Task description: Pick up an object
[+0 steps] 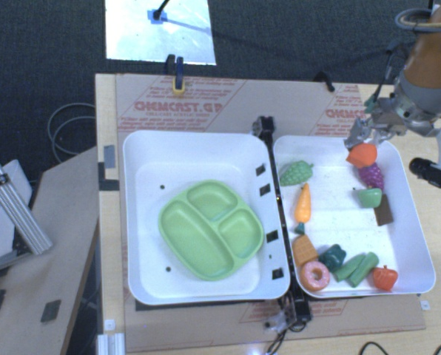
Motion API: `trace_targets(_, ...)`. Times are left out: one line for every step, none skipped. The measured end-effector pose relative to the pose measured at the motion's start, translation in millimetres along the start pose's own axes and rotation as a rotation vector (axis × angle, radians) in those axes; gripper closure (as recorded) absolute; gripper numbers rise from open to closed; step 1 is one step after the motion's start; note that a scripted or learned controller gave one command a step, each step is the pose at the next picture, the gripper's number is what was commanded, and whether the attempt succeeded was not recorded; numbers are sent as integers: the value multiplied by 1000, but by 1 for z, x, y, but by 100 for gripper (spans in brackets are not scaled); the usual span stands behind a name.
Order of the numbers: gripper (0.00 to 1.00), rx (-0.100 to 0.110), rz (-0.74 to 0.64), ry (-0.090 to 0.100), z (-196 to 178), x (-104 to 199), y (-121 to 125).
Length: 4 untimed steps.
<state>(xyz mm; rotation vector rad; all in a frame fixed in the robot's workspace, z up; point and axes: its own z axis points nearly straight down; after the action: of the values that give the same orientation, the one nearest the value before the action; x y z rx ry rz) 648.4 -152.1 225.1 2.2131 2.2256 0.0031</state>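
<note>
My gripper [359, 140] hangs over the far right part of the right bin [413, 235], coming in from the right. An orange-red toy fruit [362, 155] sits right between the fingertips, with the fingers closed on its top. It hangs just above a bunch of purple grapes [371, 176]. Lower in the same bin lie a green pepper [368, 196], a brown block [384, 213], a carrot [303, 203] and a green grape bunch [296, 172].
Along the right bin's near edge lie an orange chunk [304, 248], a pink donut [314, 275], a dark green vegetable [332, 256], a cucumber [357, 267] and a red tomato [385, 277]. The left bin [143, 161] holds a green divided plate [211, 229].
</note>
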Motion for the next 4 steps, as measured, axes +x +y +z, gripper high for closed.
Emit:
trace_targets(100,1,-4,2,-10,48,-9)
trace_targets(100,3,-4,3,-17,102,-26)
trace_targets(100,5,-4,3,-15,161,-43)
trace_targets(100,3,-5,3,-12,223,-49)
